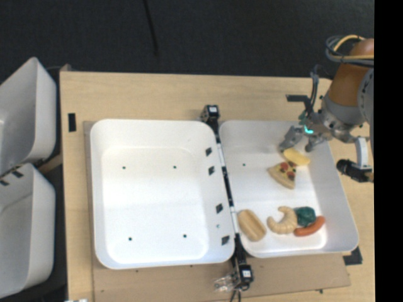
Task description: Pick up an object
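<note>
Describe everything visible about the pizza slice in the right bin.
The pizza slice is a small toy wedge, tan with red and dark topping spots, plastic-looking. It lies flat on the floor of the right bin, toward the far right part, its tip pointing toward the near right. A yellow piece sits just beyond it, touching or nearly so. The gripper hovers above that yellow piece.

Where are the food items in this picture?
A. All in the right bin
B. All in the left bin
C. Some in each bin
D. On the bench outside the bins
A: the yellow piece, pizza slice, bread roll, croissant, green item and sausage all lie in the right bin.
</note>
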`<state>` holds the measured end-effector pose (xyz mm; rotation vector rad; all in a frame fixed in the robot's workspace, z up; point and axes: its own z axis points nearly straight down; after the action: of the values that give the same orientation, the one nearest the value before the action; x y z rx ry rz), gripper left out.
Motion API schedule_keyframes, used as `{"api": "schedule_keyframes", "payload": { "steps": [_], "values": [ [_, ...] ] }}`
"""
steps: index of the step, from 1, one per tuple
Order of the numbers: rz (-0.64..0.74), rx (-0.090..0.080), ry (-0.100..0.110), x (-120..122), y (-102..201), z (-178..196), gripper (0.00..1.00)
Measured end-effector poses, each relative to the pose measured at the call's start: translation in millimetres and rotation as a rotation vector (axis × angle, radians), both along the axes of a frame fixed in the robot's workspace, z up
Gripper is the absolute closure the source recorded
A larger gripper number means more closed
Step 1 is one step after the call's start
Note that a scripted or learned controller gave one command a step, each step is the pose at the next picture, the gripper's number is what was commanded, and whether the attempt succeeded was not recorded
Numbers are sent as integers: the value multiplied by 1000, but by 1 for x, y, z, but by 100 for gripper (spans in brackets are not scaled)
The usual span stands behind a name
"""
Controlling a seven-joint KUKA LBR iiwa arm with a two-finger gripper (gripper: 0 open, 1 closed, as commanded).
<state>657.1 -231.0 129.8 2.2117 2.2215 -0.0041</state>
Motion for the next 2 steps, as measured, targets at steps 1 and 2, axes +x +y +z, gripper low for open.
{"api": "schedule_keyframes", "payload": {
  "steps": [1,2],
  "values": [
    [-3,10,16,32,3,-24,0],
    [-4,5,3,-6,2,-28,0]
  ]
}}
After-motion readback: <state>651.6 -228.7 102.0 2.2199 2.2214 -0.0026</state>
